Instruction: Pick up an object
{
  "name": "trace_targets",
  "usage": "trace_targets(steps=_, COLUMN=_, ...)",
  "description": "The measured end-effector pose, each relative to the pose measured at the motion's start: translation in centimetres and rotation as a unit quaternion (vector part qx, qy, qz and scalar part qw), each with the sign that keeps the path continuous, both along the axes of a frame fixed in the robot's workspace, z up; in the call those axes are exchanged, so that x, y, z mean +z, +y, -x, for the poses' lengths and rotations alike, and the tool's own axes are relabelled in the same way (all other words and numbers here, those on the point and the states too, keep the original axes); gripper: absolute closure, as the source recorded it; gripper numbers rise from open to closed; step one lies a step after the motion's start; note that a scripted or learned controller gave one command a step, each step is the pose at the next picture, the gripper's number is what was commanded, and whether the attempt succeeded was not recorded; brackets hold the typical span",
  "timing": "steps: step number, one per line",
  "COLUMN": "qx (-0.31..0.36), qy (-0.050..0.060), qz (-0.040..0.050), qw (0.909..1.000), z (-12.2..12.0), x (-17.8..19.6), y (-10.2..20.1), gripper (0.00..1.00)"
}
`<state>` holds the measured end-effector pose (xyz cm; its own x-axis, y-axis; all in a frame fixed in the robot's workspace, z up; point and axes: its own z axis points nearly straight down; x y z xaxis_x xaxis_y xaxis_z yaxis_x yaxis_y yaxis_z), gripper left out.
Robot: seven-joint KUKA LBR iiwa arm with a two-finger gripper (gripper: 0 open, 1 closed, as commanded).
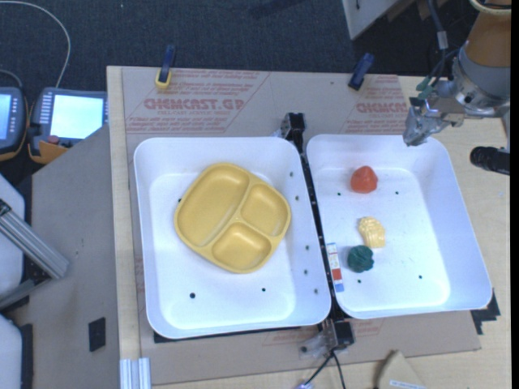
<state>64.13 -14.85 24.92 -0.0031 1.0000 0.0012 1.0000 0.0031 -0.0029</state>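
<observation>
Three small objects lie in the right bin [454,209], well apart from its walls. A red-orange lump [364,179], rounded and smooth, sits toward the far side. Nearer the camera is a pale yellow piece [372,232] with a bumpy surface, and just beside it, close enough that they may touch, a dark green knobbly piece [360,258]. None of them is lifted; all rest on the bin floor.

The gripper [415,133] hangs over the far right corner of that bin, away from all three objects, with nothing between its tips; whether it is open or closed I cannot tell. Above it the arm [486,47] shows grey metal and an orange band.

The left bin [154,241] holds a yellow plastic plate [233,216], squarish with rounded corners and split into three compartments, lying flat and turned at an angle. Both bins are shallow, glossy white, with small dark dots on their floors, and they meet along a dark seam in the middle.

They sit on a brown board [243,100] printed with red lettering, held at its far edge by two blue clamps [166,65]. Dark carpet lies behind the bench, and a small lit screen [75,116] stands at the left.
</observation>
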Motion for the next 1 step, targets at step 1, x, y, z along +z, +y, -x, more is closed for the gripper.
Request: trace_targets(steps=1, qx=0.0, qy=0.0, qz=-0.0004, qw=1.0, z=1.91, x=-1.3, y=4.4, gripper=1.0)
